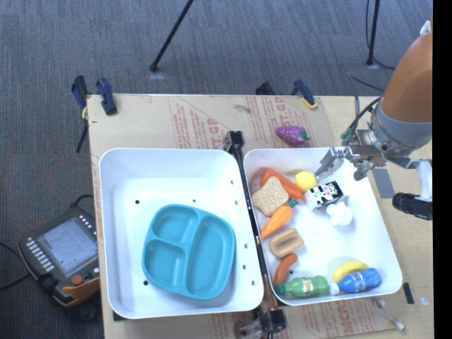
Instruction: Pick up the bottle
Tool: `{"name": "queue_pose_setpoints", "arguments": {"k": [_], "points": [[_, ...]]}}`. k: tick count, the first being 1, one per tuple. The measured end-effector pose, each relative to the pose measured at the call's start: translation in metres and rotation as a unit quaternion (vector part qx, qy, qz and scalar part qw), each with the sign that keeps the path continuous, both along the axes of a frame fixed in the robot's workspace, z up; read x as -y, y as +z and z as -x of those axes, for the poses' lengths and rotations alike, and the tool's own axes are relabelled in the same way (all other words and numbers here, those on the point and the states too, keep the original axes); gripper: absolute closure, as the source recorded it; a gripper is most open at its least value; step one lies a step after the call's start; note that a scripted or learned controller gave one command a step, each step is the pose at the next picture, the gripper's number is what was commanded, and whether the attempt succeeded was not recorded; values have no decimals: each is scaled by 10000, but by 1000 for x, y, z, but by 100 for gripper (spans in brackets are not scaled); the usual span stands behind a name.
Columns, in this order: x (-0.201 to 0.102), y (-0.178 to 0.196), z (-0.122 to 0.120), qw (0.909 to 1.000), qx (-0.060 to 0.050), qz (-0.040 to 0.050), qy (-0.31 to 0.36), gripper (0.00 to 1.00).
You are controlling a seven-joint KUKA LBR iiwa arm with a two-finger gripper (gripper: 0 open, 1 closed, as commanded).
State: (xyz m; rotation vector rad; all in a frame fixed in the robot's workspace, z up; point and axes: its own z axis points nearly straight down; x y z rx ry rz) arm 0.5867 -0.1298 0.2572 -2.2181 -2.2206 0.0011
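On my feed the counter (205, 119) carries two shallow white bins side by side. The left white bin (120, 182) holds a blue plastic plate with three compartments (189, 250), lying flat near its middle.

The right white bin (378, 224) is crowded with toy food. Along its near edge lies a green plastic bottle with a yellow label (304, 287) on its side, and just beside it to the right a blue plastic bottle with a white cap (359, 281), also on its side, with a yellow toy banana (347, 268) touching it from above. Further in I see a brown toy hot dog (284, 268), a tan bun piece (286, 242), an orange toy carrot (277, 221), a speckled slice of toy bread (270, 196), a yellow toy lemon (305, 181), a small black-and-white milk carton (325, 193) and a white lump (341, 214).

A purple toy bunch of grapes (292, 134) sits on the counter behind that bin.

The tool (346, 162) hovers over the bin's far right corner, well apart from both bottles; its fingers look spread, with nothing between them.
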Motion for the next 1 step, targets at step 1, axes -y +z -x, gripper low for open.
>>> {"name": "queue_pose_setpoints", "arguments": {"k": [1], "points": [[0,10,0,10000,-7,-6,6,100]]}}
